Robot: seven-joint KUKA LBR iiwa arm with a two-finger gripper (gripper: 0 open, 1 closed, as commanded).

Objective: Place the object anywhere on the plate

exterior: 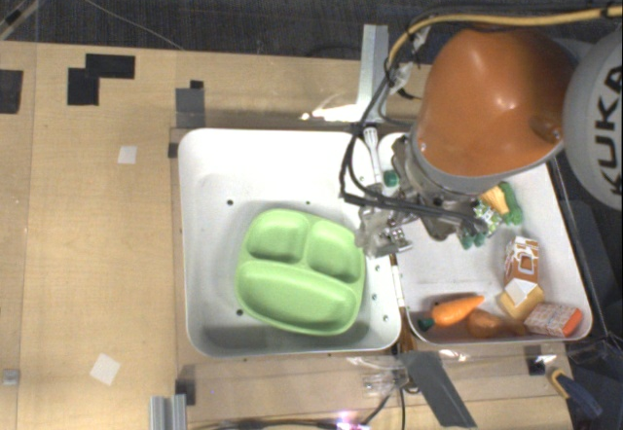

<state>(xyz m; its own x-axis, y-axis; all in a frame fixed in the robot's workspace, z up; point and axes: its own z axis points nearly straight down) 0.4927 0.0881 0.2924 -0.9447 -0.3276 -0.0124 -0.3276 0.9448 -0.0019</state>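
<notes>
Above the dividing wall between two white bins on a pale counter: grey-and-orange arm, reaching in from the right, gripper hanging just past the right rim of the green plate. Open or closed, impossible to tell from this angle, with cables and the wrist crowding the metal parts; nothing visibly held.

In the left bin: the plate, three compartments, all bare.

In the right bin: a scatter of toy food, any piece of which could be the object to be placed. Along the near wall, an orange carrot touching a brownish piece. Beside them, a yellow block and a pink box. Further back, a small carton, and, partly under the arm, a yellow-and-green piece.

Judged by looks: light, rigid plastic or card, nothing fragile, little weight to fight. Smooth and rounded in the case of the carrot, so likely to squirt out of a pinch near the tip; best taken across the thick middle. Flat-sided box and block easier, gripped across opposite faces. Crowding near the bin wall a probable nuisance for the approach.
</notes>
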